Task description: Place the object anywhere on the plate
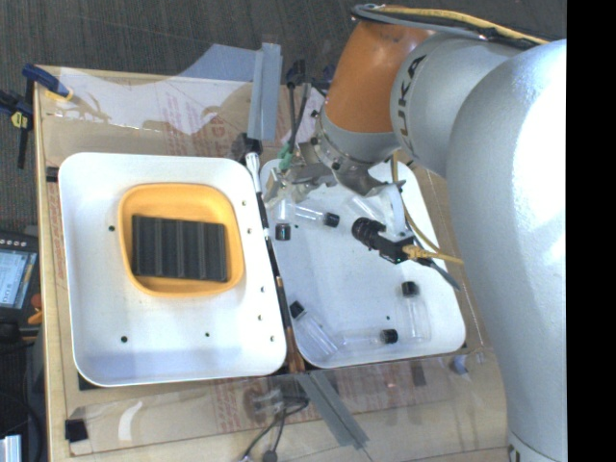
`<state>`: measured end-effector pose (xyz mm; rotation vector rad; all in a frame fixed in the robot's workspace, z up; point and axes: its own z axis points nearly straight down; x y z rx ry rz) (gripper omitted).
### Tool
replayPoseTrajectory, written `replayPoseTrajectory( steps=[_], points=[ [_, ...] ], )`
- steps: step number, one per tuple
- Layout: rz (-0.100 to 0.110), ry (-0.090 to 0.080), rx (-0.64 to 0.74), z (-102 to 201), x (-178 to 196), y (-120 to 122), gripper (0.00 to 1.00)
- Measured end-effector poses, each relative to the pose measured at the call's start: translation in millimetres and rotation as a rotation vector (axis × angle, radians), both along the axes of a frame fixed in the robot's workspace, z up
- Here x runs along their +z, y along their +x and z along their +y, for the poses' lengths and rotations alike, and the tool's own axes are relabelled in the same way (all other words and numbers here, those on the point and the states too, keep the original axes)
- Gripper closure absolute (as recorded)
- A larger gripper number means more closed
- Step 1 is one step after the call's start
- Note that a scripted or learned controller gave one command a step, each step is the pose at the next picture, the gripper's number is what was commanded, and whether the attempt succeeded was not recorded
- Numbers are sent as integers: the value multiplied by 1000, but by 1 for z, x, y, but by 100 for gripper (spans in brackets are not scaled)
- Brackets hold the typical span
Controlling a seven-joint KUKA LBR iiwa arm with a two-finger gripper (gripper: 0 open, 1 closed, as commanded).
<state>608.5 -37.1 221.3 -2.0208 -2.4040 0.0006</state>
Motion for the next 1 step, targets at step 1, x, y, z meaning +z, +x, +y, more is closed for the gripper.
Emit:
replayPoseTrajectory(
  steps=[1],
  points=[
    [0,0,0,0,0,0,0]
  ],
)
